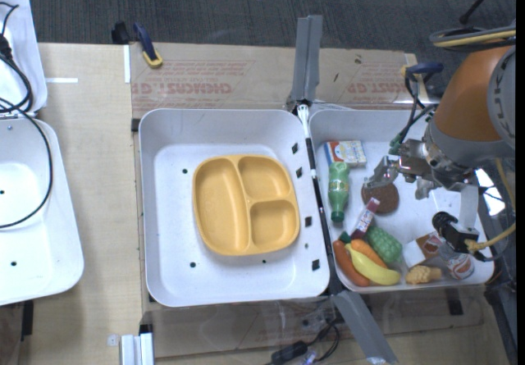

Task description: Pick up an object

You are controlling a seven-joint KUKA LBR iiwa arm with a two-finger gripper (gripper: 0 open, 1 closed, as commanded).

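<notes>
My arm [476, 101] reaches in over the right bin [361, 127], and my claw [392, 177] hangs above the middle of it, just over a brown round thing [383, 198]. From this angle I cannot tell whether my claw is released or clenched, and I see nothing that I could fairly call gripped.

The things I could pick up all lie in the right bin. A green bottle [337, 189] lies along its left wall, cap toward the far edge. A small box [347, 152] sits in the far left corner. A small dark bottle with a red label [364, 219] lies tilted just below the brown thing, touching a bumpy green vegetable [384, 244]. Along the near edge, a carrot [348, 266] and a banana [374, 266] lie side by side, touching. A small tan lump [419, 275] sits toward the near right corner, beside some mixed packets [447, 257] I cannot make out clearly.

The left bin [164, 207] carries a yellow divided tray [245, 203] with three compartments, lying flat near its middle.
</notes>
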